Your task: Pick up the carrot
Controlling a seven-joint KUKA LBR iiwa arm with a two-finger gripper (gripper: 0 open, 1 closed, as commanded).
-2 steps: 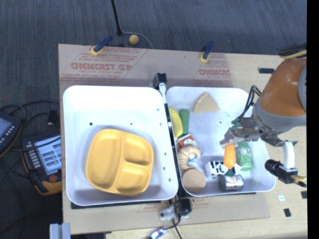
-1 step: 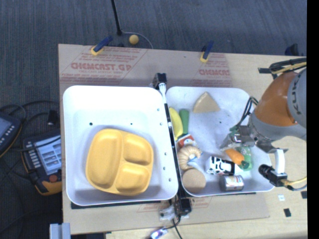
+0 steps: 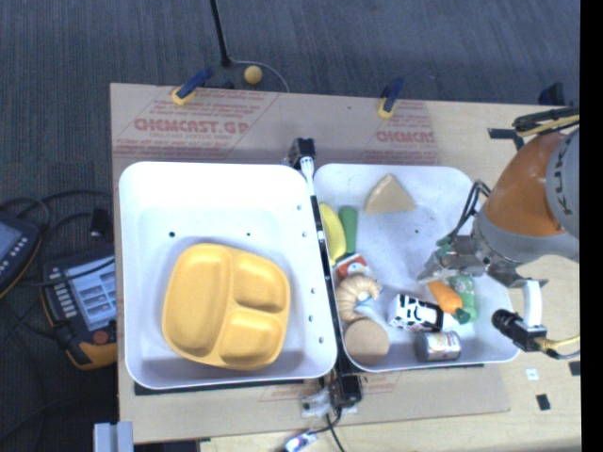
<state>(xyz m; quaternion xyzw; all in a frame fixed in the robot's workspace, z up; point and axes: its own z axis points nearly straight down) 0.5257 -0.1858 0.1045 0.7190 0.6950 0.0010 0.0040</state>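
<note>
Carrot [image 3: 448,297] in right bin [image 3: 429,176], tray [image 3: 226,303] in left bin [image 3: 188,186]

Single KUKA iiwa arm [image 3: 542,205] with rounded, smooth-shelled links. Broad orange band [image 3: 523,191] wrapped around the segment above the wrist, glossy, with part of a dark letter visible at its right edge. Grey collar beneath the band, lighter toward its lower rim. Thin dark cable [image 3: 468,210] looped along the left side of the wrist. Metallic grey hand [image 3: 454,262], angular and faceted, with small dark details; finer features too small to resolve.
</note>
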